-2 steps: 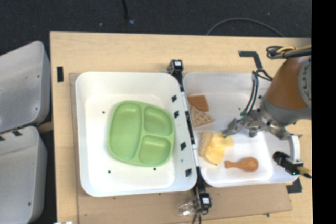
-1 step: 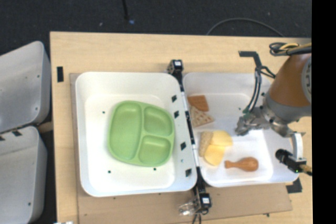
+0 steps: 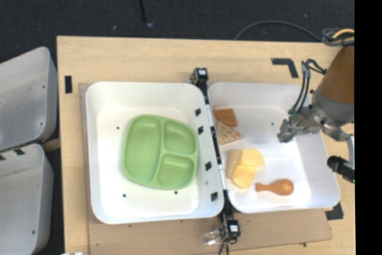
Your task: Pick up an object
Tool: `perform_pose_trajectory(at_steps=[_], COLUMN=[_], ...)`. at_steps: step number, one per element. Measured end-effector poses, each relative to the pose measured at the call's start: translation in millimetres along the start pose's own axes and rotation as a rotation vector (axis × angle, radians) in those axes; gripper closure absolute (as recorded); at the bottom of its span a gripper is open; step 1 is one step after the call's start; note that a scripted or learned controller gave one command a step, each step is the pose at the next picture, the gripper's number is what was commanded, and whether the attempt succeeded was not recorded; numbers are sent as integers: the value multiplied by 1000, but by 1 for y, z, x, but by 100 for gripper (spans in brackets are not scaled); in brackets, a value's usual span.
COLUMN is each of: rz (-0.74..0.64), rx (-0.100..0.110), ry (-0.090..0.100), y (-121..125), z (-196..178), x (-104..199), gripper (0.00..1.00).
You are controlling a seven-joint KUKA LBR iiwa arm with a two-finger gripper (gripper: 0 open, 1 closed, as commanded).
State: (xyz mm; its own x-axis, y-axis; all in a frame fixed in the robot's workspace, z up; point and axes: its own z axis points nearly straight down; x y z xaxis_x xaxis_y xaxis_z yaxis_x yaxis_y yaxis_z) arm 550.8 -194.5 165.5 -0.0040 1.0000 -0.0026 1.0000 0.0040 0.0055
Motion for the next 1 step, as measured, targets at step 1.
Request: perform_pose_trajectory(at_steps=[1], rz=[1], rx=[-3], ry=[0], y=[-3], z=[-63], x=[2], gripper=[100])
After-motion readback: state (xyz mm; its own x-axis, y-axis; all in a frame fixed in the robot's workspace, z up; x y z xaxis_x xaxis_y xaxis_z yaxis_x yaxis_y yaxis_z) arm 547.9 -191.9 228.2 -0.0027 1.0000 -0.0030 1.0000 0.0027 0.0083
